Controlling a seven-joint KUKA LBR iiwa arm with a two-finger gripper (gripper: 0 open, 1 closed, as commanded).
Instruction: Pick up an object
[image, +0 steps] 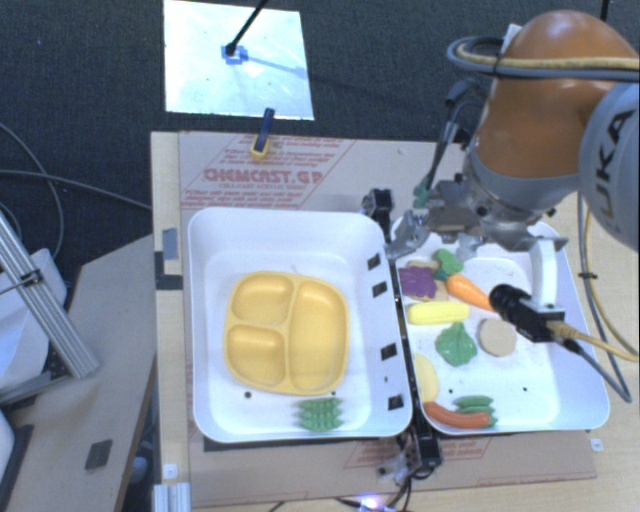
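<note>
Toys crowd the right bin (535, 395), and the gripper (408, 232) hangs over its eleven o'clock corner, close to the wall it shares with the left bin (270, 230). Spread or pressed together? The wrist hides that from where I stand, so I cannot tell, and I see nothing held. The nearest candidate looks to be the purple piece (417, 282), just at five o'clock of the gripper. It has the carrot (468, 291) at its three o'clock and the yellow piece (438, 313) at its six. The clean way, I'd say: come straight down on the purple piece, keep off the wall at nine o'clock, and close across its narrow side so the neighbours aren't nudged. The yellow plate (288, 332) and pea pod (319, 413) lie well apart.
</note>
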